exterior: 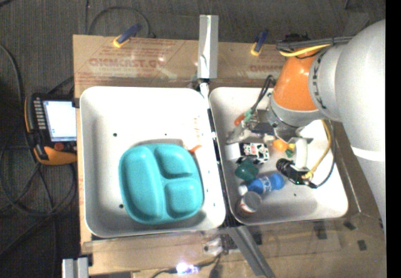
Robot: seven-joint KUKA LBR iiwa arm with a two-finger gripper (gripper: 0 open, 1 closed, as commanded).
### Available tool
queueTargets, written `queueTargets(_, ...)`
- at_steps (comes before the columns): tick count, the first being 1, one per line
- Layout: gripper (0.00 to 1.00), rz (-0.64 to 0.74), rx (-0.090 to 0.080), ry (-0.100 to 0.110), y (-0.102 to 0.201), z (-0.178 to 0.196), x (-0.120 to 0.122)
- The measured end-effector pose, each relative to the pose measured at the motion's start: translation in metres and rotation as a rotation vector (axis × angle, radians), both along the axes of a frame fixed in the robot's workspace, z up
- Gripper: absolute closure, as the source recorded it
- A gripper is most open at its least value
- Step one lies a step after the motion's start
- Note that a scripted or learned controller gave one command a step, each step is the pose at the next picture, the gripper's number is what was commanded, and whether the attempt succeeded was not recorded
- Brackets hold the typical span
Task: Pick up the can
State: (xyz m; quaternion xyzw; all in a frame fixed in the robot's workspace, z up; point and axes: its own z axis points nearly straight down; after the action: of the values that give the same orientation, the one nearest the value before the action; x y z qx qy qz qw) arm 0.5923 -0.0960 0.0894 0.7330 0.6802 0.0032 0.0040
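— Metal can (249, 202), near-left corner of the right bin (326, 208), just near side of a blue bottle (267, 184). How will it handle?

— Likely light, stiff, slick-walled; thin sides may dent. Grip across the round body.

— Gripper (255, 149)?

— Low over the clutter, far side of the can. Can't tell its state.
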Motion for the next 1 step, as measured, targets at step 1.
queueTargets(1, 0.00, -0.129, -0.002, -0.005, -0.0471, 0.0006, -0.0538)
